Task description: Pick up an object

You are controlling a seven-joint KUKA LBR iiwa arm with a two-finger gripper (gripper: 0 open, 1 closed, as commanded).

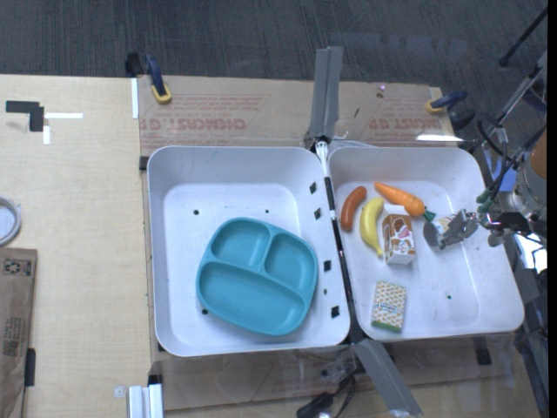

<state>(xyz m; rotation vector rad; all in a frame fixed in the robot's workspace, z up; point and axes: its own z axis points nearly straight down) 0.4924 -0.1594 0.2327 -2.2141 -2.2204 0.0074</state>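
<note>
One carrot (400, 198) — long axis slanting, tip toward right bin's (487, 316) right.

Rt bin (487, 320) floor free right of carton (399, 239).

Fixed above the counter (70, 259), looking down at a slant. Far enough back to take in both white bins: the left bin (165, 233) and the right bin (487, 303), side by side, filling the middle. Beyond the counter's far edge, a strip of dark carpet (218, 16) along the top. Arm (522, 207) entering from the right edge of the view.
</note>
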